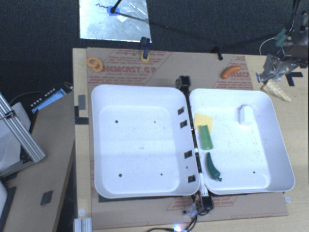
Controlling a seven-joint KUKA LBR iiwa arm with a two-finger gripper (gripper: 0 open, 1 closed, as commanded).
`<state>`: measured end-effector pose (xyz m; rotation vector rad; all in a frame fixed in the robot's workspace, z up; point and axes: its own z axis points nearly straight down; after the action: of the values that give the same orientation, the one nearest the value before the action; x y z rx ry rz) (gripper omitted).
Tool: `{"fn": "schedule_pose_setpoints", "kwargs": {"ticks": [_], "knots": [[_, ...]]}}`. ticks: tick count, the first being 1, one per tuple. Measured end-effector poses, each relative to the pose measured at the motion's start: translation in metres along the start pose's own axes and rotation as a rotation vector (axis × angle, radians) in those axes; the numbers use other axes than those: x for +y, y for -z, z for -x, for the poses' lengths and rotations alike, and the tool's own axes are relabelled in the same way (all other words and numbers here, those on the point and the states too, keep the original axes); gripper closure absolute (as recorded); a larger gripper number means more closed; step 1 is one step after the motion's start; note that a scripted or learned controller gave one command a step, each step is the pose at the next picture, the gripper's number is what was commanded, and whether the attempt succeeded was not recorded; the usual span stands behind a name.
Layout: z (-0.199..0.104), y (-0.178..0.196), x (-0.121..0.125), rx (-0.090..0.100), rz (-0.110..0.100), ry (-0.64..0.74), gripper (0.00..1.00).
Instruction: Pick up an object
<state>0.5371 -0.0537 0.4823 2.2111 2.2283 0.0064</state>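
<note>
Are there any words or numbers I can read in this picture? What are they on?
Red print on the cardboard sheet above the left bin: letters there, too blurred to read for sure.
More red print on the cardboard by the orange object and below the bins: too small to read.
Nothing else has writing.

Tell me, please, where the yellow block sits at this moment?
The yellow block lies in the right bin, near its left wall, touching the upper end of the green bar below it.
</note>
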Motion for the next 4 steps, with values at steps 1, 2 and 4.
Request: {"fn": "schedule_pose_setpoints", "kwargs": {"ticks": [1,2,4], "knots": [[-0.048,0.015,-0.029,0.0,0.0,0.001,1.0],[-0.087,0.036,-0.045,0.001,0.001,0.001,1.0],[-0.162,0.053,-0.049,0.001,-0.003,0.0,1.0]]}}
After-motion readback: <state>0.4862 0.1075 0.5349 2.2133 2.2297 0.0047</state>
